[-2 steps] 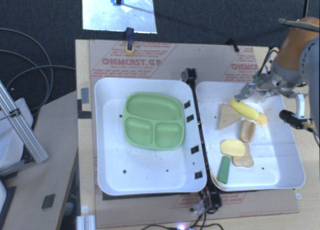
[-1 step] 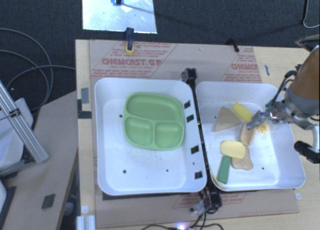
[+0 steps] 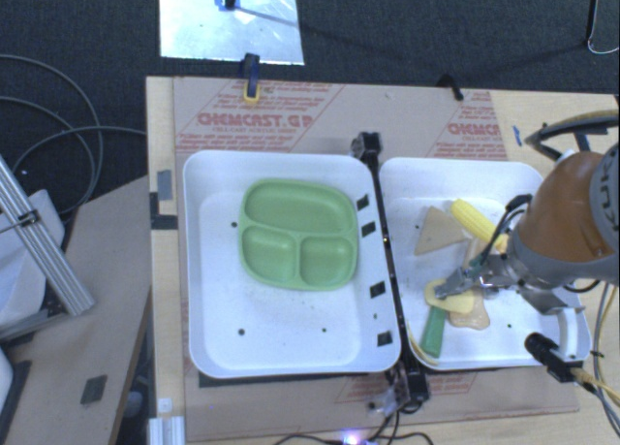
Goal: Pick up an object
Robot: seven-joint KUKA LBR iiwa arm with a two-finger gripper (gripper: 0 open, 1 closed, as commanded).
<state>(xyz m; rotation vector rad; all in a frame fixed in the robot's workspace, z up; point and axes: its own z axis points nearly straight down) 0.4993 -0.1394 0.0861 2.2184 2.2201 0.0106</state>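
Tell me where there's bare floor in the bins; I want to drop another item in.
Left bin: bare floor around the green tray, widest along its near wall. Right bin: crowded where the claw sits among the yellow and tan pieces; bare along the far wall.

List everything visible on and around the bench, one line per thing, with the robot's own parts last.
shallow white plastic bins: 2, white, side by side on the bench
green plastic divided plate: 1, pale green, three compartments, middle of the left bin
tan wedge-shaped flat piece: 1, tan, upper middle of the right bin
yellow corn-cob toy: 1, yellow, right bin, beside the tan wedge
dark green stick-shaped object: 1, dark green, front left of the right bin
pale yellow lumpy object: 1, pale yellow, right bin, under the claw
cardboard sheet with red print: 1, brown, beneath the bins
shiny metal square plate: 1, silver, on the dark floor behind the bench
arm: 1, grey with orange band, over the right bin
claw: 1, metal, low over the yellow lumpy object
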